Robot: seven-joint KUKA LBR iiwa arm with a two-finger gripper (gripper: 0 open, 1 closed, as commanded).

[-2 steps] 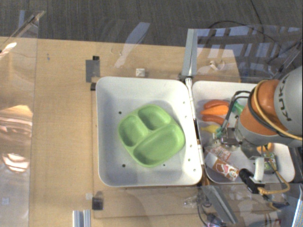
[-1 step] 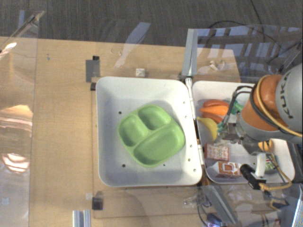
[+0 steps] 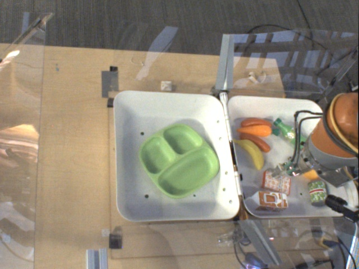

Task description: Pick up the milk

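Observation:
The milk [image 3: 276,182] is a small white carton with red-brown print, lying in the right bin [image 3: 247,108] near its front. A second, similar carton [image 3: 273,200] lies just in front of it, against the bin's front wall. The gripper [image 3: 299,166] hangs low over the right bin, just right of the milk and slightly behind it. The grey wrist and the orange band [image 3: 343,129] cover most of it. Nothing shows held in it.
The right bin also holds a banana [image 3: 253,153], an orange carrot [image 3: 255,130] with a red piece behind it, a green bottle [image 3: 283,129] and a small can [image 3: 317,193]. A green divided plate [image 3: 179,160] lies in the left bin [image 3: 129,200].

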